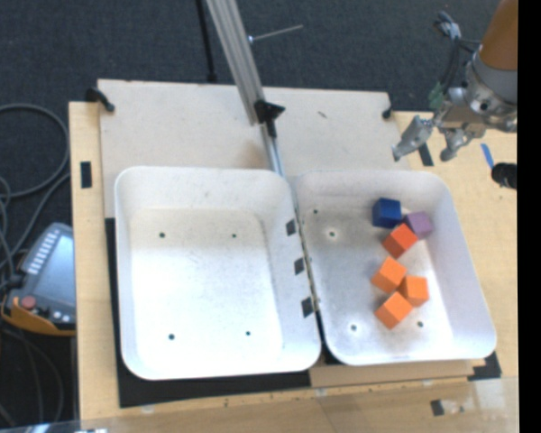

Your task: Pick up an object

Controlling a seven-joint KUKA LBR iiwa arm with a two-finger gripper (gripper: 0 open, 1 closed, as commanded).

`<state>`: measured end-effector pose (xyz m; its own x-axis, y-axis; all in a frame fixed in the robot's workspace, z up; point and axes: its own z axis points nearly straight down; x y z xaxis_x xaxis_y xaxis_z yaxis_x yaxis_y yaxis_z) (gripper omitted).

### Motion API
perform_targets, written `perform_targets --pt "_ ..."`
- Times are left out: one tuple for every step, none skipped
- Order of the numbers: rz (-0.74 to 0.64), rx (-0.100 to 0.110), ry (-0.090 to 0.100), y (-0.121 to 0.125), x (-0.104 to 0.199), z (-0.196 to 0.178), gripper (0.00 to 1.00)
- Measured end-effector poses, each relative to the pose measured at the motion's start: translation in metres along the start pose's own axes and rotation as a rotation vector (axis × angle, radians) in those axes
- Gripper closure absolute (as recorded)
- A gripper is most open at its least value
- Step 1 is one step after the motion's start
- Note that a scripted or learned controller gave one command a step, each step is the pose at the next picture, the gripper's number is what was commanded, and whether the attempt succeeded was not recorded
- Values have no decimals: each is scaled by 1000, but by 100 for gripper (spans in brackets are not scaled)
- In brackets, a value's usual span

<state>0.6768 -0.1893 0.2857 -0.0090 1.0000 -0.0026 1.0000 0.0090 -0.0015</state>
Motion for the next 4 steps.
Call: perform_targets --pt "7 0 0 4 13 10 0" --pt "6 5 3 3 46 146 0" --pt "4 -20 -5 -17 21 161 0" --pt "5 -21 -8 -50 10 165 0"
